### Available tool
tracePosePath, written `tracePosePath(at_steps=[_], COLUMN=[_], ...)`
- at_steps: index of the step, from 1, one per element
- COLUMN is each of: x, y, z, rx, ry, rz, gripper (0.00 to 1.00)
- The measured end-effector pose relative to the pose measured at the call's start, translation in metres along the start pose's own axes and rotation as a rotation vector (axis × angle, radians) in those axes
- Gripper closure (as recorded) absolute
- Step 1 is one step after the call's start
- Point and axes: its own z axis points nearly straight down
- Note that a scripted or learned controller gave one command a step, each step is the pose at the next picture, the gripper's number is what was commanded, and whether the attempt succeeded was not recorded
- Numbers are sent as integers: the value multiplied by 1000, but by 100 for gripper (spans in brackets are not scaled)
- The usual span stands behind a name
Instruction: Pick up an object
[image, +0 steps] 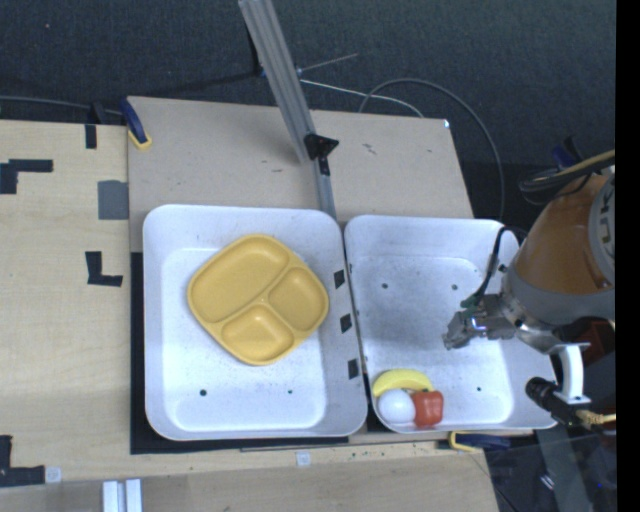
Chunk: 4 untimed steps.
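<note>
Three small objects, a banana (401, 379), a white ball (396, 406) and a red piece (429, 407), crowd the right bin's (420, 240) near edge. The gripper (462, 333) hovers above bare floor well apart from them, grasping nothing; likely an approach pose.

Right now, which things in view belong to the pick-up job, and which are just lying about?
Belonging to the job:
- gripper, over the right bin
- yellow piece, white ball and red piece, clustered at that bin's near edge

Possibly pickable, but away from the arm:
- yellow divided plate in the left bin

Just lying about:
- grey metal bar across the bench
</note>
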Motion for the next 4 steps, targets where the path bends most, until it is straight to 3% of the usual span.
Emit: tracePosePath(at_steps=[2,4], x=[-9,98], y=[6,36], z=[-100,-98], rx=[-1,4], ry=[-1,2], rz=[0,-6], gripper=[100,100])
